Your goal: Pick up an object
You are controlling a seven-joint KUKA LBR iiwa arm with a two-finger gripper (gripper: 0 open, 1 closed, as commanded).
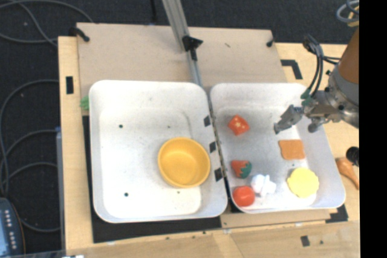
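Open floor spans the middle and far side of the right bin [257, 93], while its near edge is crowded. That bin holds an orange die [238, 125], an orange square [292, 149], a yellow disc [302, 182], a strawberry [242, 168], a white piece [262, 183] and a red ball [244, 195]. The left bin [121, 106] holds a yellow bowl [183, 162]. The gripper [299, 121] hangs just beyond the orange square, its fingers apart and holding nothing.

Open floor left of yellow bowl [184, 162]
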